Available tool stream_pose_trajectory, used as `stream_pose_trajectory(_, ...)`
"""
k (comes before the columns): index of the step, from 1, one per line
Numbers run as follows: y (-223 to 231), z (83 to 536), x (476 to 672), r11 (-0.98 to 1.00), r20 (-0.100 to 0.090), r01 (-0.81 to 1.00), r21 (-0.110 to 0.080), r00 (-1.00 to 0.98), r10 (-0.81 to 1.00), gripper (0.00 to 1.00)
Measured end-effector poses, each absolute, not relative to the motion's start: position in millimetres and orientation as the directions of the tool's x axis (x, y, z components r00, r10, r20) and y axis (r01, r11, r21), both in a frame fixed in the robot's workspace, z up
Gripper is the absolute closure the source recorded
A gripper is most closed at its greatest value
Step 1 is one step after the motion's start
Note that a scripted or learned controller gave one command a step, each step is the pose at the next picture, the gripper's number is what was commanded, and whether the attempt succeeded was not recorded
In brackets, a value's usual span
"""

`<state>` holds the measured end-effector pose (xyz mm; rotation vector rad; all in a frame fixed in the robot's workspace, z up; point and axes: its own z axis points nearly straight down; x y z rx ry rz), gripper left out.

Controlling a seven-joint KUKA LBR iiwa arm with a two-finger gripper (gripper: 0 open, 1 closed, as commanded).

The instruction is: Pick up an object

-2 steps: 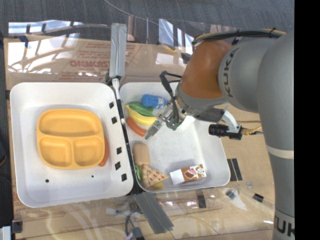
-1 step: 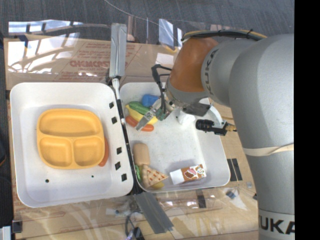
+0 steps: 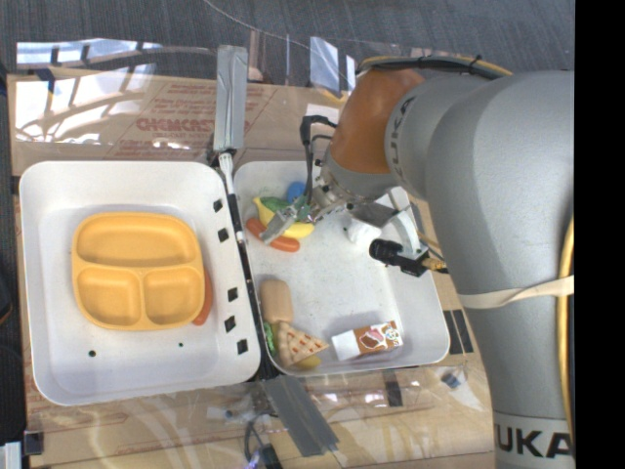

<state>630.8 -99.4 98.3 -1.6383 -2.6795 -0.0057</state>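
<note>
The yellow toy banana [image 3: 276,210] lies in the right bin [image 3: 415,335], in a small heap at the corner nearest the divider and farthest from the camera, with an orange toy carrot [image 3: 283,244] touching its near side. Its long axis appears to run roughly from the divider toward the arm. The gripper [image 3: 283,223] sits directly over that heap, and whether it is spread or closed I cannot tell.

Bulky grey arm [image 3: 488,193], orange band [image 3: 366,130] above wrist, black cables along top, white KUKA lettering [image 3: 532,444] at base
</note>
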Motion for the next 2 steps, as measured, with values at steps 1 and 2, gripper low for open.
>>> stream_pose_trajectory(1,-96.7,97.5,653.7,0.161,0.018,0.987,-0.024,-0.161,0.987,0.00)
stream_pose_trajectory(2,-165.0,92.2,655.8,0.090,0.001,0.996,-0.006,-0.090,0.996,0.00)
